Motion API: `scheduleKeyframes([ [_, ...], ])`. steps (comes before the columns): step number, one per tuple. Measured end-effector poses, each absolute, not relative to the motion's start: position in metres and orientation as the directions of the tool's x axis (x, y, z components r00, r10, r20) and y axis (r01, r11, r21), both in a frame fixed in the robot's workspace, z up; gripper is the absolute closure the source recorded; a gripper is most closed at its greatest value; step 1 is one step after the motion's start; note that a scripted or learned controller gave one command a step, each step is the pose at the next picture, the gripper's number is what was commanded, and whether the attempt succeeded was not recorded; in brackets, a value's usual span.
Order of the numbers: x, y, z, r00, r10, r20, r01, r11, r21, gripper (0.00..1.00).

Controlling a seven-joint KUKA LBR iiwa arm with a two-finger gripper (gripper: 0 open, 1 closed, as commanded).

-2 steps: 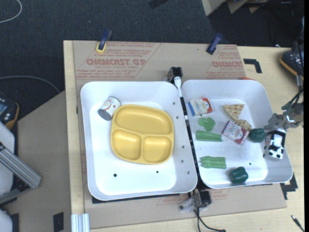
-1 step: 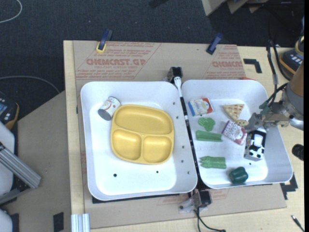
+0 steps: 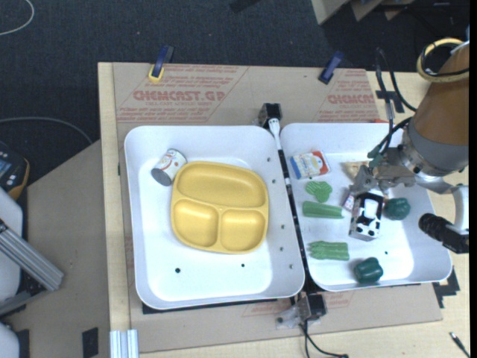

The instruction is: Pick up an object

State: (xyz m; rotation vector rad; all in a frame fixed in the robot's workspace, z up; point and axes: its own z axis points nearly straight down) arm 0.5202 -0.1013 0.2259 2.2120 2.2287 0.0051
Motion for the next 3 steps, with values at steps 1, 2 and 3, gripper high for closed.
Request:
scheduleKeyframes([
  [1, 0.531, -0.046, 0.216, -0.007, 1.000, 0.003, 1.000, 0.007, -0.002, 1.00],
  [2, 0.534, -0.003, 0.218, -0.005, 1.000, 0.001, 1.000, 0.005, 0.001, 1.00],
  [3, 0.535, 0.041, 0.218, -0.005, 1.000, 0.001, 1.000, 0.005, 0.001, 1.00],
])
